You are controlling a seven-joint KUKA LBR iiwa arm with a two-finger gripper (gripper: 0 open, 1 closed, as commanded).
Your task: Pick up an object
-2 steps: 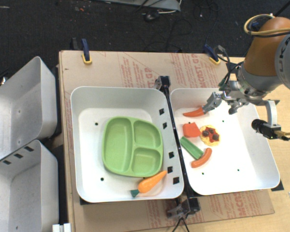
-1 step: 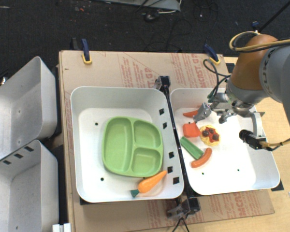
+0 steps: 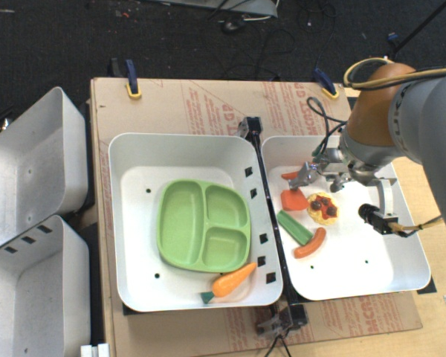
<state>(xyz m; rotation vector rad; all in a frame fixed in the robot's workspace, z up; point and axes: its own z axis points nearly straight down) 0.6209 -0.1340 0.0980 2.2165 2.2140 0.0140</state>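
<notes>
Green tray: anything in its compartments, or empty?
Empty. The green tray shows three bare compartments; the carrot lies beside it on the bin floor.

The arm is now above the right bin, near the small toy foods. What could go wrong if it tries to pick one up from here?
1. The red piece, green piece, sausage and small pizza lie crowded together, so the pincer may push or catch a neighbour instead of one item.
2. The red piece lies close to the divider wall between the bins, so a finger could strike it.
3. The pieces look flat, so a grasp might slip.
</notes>
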